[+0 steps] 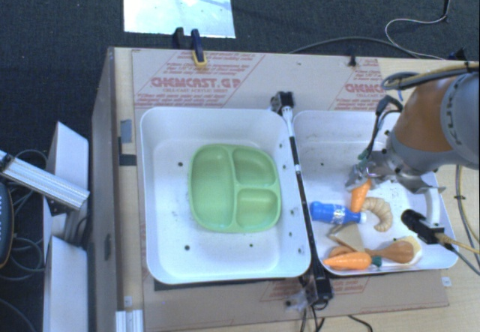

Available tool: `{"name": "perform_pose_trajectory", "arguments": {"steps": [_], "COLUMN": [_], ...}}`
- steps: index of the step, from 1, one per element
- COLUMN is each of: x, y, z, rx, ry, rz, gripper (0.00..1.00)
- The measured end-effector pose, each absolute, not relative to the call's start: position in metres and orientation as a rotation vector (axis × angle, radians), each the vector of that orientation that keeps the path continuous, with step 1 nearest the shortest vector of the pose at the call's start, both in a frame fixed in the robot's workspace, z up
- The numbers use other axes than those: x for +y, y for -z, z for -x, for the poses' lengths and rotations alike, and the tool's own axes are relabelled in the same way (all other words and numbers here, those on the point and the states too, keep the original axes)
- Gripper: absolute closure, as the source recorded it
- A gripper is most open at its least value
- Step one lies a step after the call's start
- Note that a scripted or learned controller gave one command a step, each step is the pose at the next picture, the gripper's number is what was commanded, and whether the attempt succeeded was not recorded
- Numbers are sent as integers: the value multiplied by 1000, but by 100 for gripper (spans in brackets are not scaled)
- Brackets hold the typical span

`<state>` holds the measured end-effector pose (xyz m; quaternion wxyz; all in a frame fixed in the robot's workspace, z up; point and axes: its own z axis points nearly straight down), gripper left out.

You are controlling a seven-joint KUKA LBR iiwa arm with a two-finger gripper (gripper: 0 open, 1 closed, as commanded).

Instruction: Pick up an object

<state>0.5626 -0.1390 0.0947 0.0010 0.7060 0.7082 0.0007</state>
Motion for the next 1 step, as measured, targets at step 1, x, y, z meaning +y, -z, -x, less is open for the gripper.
{"name": "perform_pose_trajectory", "arguments": {"steps": [1], "x": [-74], "y": [-186], "z": [-618], "rx": [2225], "ry": [-6], "rz": [-2214], "gripper": [100]}}
